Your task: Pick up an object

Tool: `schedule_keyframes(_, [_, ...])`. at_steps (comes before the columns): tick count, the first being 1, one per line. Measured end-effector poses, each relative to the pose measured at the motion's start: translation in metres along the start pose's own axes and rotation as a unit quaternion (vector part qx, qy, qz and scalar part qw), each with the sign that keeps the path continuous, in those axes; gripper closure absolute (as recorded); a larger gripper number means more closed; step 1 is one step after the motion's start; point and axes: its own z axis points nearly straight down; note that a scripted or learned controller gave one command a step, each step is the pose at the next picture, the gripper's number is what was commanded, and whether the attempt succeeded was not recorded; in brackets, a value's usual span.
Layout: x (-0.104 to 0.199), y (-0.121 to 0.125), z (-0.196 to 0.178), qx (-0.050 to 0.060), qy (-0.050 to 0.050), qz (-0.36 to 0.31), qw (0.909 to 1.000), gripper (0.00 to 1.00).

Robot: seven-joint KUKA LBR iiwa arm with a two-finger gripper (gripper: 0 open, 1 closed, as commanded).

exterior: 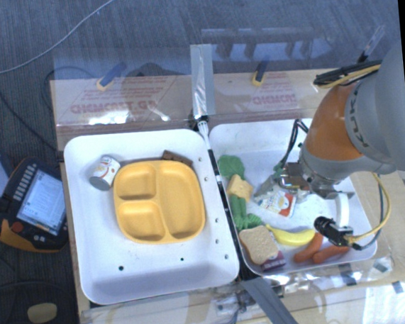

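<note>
My gripper (pixel 284 182) hangs low in the right bin (pixel 257 139), on the grey arm with its orange band (pixel 327 128). Just below it lies a white packet with red print (pixel 282 202), touching or nearly touching it. Along the bin's left side are a green leafy piece (pixel 230 167), a yellow cheese wedge (pixel 239 187) and another green piece (pixel 246 217). At the front lie a bread slice (pixel 257 243), a banana (pixel 295 236) and orange-red sausage shapes (pixel 320 255). Nothing can be seen held in the gripper.
The left bin (pixel 99 274) holds a yellow divided plate (pixel 158 200), a small tin (pixel 104 171) at its upper left and a brown piece (pixel 170 156) behind the plate. A black cable fitting (pixel 330 229) loops by the arm. A teach pendant (pixel 35 202) lies off the bench, left.
</note>
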Motion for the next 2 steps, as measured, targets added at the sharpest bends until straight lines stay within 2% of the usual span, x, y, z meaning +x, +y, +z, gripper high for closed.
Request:
schedule_keyframes(1, [0.0000, 0.0000, 0.0001, 0.000, 0.000, 0.000, 1.0000, 0.00])
schedule_keyframes(2, [0.0004, 0.0002, -0.0079, 0.001, 0.000, -0.001, 1.0000, 1.00])
